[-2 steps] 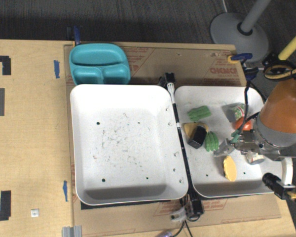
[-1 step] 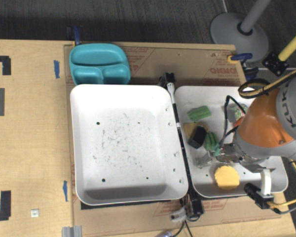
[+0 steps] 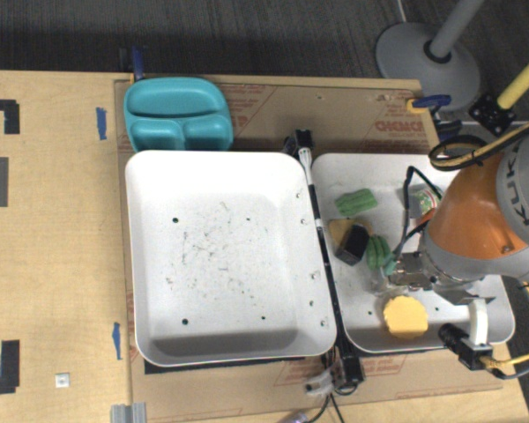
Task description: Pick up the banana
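A stubby yellow piece, which I take for the banana (image 3: 406, 316), lies near the front edge of the right bin (image 3: 476, 329). My gripper (image 3: 406, 279) hangs under the orange wrist band and points down into that bin. It sits right behind the yellow piece, close to it or touching it. The arm's wrist covers the gripper from above, so whether it holds anything is hidden.
The right bin also holds a ridged green piece (image 3: 355, 202) at the back, a tan and black object (image 3: 347, 239) by the left wall, and another green piece (image 3: 376, 252) beside the gripper. The left bin (image 3: 220, 254) adjoins it. A teal tray (image 3: 177, 113) stands behind.
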Tool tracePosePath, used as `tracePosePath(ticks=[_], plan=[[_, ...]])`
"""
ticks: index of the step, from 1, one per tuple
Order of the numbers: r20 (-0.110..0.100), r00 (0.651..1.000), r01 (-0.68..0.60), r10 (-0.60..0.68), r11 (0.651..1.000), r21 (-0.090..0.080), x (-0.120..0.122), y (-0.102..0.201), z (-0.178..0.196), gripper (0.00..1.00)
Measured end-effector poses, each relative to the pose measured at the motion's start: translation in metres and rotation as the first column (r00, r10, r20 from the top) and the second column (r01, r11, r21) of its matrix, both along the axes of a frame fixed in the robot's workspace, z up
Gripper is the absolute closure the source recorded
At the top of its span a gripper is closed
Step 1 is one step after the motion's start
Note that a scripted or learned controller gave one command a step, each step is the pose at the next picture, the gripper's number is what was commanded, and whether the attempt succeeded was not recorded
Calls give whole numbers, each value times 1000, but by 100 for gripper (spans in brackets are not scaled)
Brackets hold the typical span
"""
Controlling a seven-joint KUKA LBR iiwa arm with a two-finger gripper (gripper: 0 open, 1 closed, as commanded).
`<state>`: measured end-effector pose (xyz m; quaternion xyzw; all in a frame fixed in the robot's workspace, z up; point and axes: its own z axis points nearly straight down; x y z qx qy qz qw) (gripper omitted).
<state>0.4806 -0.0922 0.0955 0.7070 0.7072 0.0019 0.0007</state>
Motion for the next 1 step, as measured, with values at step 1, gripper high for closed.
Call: tracePosePath(ticks=[1], plan=[[2, 1000, 0, 0, 1000, -1, 0, 0, 10, 100]])
